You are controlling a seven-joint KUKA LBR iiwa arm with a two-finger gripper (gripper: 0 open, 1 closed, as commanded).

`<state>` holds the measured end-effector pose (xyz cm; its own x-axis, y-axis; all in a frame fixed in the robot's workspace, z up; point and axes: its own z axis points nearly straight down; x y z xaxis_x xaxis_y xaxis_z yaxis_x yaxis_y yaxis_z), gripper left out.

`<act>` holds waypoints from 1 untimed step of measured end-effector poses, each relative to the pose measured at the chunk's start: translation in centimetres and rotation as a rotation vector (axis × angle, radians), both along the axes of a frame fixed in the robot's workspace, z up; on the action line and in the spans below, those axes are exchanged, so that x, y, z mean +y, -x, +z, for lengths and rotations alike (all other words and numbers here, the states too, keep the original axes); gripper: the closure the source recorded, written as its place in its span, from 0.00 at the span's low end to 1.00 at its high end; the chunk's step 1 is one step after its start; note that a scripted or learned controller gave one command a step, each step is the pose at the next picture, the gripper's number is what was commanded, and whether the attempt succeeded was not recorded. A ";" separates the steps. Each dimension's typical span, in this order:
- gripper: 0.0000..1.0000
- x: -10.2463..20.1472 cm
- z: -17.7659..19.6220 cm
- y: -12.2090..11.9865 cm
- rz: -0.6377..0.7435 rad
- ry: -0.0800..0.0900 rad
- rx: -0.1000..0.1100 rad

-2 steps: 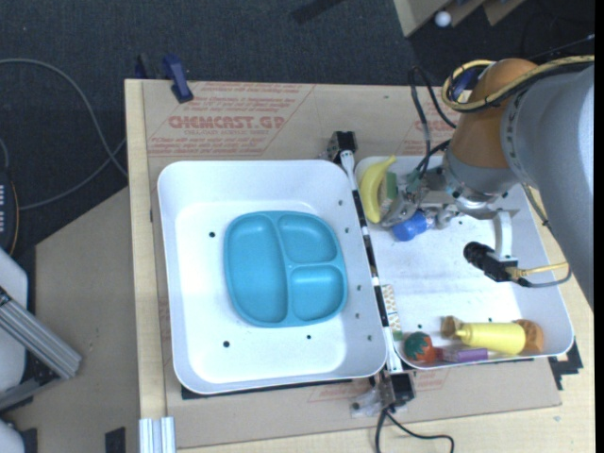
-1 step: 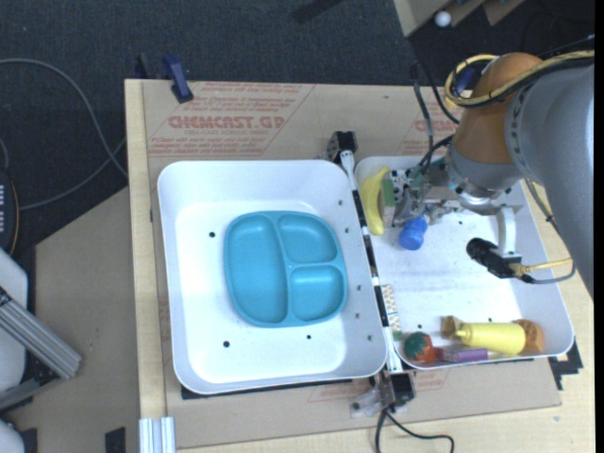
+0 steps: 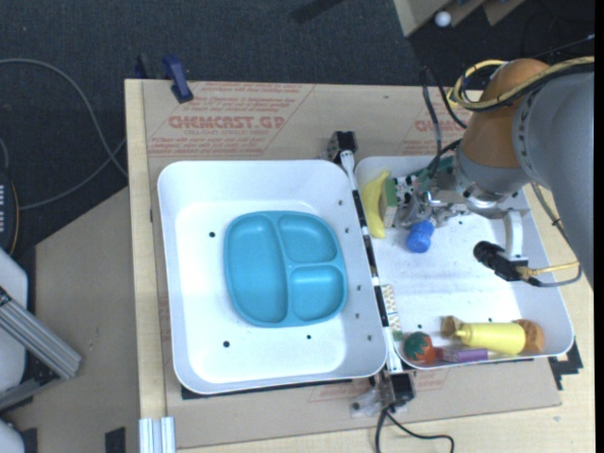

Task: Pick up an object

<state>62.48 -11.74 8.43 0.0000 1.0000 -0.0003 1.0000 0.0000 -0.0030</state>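
On a brown bench (image 3: 236, 121) over dark floor (image 3: 75, 26), two white bins (image 3: 189, 253); hand (image 3: 415, 206) grip indiscernible.

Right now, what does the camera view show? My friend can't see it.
A grey robot arm reaches into the right bin, near a banana and a small blue thing. The left bin holds a blue divided plate.

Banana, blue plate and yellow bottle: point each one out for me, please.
banana (image 3: 376, 206), camera view, middle of its curved yellow body.
blue plate (image 3: 283, 267), camera view, ridge where its compartments meet.
yellow bottle (image 3: 491, 335), camera view, middle of its yellow body.
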 end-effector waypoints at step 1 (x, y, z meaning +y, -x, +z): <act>1.00 1.2 -0.1 -1.8 -0.001 0.000 0.006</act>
<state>64.25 -10.58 8.30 0.0009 1.0000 -0.0003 1.0000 -0.0009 -0.0093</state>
